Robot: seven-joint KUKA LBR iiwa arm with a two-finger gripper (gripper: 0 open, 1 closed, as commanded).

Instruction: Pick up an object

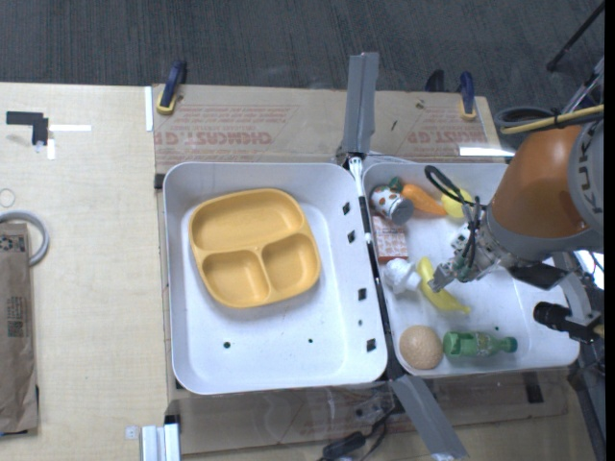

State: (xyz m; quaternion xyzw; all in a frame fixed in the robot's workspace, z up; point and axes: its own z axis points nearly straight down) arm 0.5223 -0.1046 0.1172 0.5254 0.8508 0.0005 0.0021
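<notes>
Bright, even overhead light covers the counter (86, 286), with only faint, soft shadows inside the left bin (192, 353) under the yellow tray (255, 246). The white bin walls look slightly washed out (mild glare). Focus is fair; small items in the right bin (538, 353) look soft.

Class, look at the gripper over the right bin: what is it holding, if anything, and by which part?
It cannot be told. The gripper sits low beside the banana, but no object shows between its fingers.

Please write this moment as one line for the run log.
arm: over right bin | gripper: above banana | holding: nothing seen
</notes>
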